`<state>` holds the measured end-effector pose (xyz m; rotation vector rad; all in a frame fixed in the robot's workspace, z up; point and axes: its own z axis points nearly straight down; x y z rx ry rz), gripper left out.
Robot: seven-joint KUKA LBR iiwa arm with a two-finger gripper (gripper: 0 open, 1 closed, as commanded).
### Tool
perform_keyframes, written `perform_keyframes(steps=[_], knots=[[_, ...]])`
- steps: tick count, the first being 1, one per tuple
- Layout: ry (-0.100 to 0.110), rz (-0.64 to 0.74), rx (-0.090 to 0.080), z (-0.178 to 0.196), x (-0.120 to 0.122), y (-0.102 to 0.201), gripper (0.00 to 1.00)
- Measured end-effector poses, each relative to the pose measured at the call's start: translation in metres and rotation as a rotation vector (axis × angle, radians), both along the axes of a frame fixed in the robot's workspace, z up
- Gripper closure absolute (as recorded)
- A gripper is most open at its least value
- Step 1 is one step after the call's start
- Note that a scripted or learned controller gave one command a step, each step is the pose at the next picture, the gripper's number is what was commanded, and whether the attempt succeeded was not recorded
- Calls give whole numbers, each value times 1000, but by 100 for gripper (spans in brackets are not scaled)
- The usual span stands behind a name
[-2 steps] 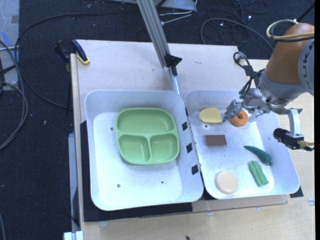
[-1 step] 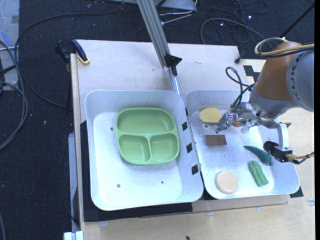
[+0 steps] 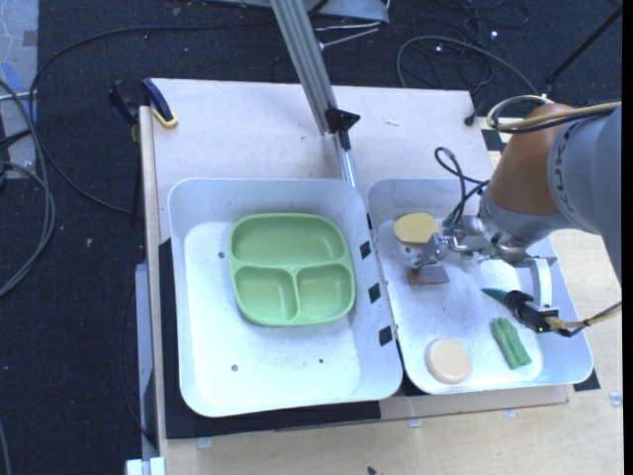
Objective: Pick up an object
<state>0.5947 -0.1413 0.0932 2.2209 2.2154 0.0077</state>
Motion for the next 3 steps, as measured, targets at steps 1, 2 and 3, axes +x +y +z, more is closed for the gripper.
perform_keyframes(steps=[1,2,3], knots=[[1,1,-4,11,-1,-1,100],[1,4,-2,56,7,-2,100],[1,5,-2,100,7,3,100]])
